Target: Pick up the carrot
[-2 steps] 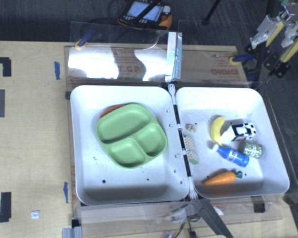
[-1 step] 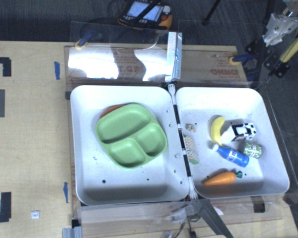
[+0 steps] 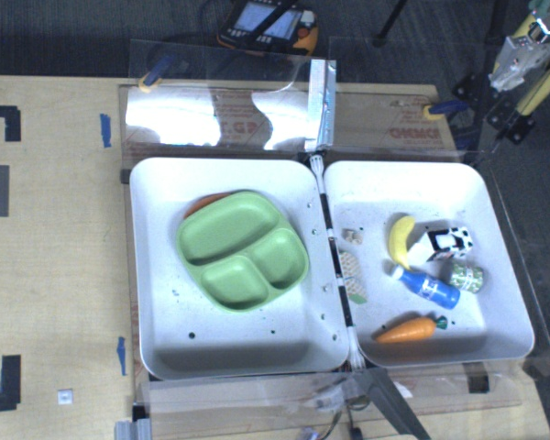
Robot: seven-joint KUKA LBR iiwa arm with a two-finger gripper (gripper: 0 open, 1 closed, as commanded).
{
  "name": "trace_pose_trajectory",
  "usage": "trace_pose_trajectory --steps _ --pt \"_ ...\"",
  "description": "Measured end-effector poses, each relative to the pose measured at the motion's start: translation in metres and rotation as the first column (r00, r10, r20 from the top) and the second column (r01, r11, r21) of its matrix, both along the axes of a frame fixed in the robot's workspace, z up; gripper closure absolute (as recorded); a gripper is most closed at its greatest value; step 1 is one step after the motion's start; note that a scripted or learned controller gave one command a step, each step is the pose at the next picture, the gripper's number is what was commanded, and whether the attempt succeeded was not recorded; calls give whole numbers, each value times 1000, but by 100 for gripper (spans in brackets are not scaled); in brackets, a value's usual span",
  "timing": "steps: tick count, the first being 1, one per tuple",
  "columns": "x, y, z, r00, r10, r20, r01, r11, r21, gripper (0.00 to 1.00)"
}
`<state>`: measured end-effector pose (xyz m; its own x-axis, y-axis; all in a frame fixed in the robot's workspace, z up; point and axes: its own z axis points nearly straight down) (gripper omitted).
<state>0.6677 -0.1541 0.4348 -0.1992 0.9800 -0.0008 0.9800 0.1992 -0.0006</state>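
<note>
The carrot (image 3: pixel 406 329) is orange with a green tip at its right end. It lies on its side near the front wall of the right bin (image 3: pixel 367 183), pointing left and right. It rests alone on the white floor, a little below a blue bottle (image 3: pixel 428 287), with a small gap between them.
The right bin also holds a yellow banana (image 3: pixel 401 238), a black-and-white toy (image 3: pixel 450 240) and a small green can (image 3: pixel 468 278), clustered behind the carrot. A green divided plate (image 3: pixel 243 248) fills the middle of the left bin (image 3: pixel 156 246). A ridge (image 3: pixel 335 273) separates the bins.
</note>
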Motion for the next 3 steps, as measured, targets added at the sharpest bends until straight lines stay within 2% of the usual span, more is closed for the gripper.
trace_pose_trajectory --steps 1,2,3 --pt "0 0 0 1000 0 0 0 1000 0 0" --pt "-7 -17 -175 999 -46 1 46 999 1 0" --pt "0 37 -244 998 61 0 -61 998 2 0"
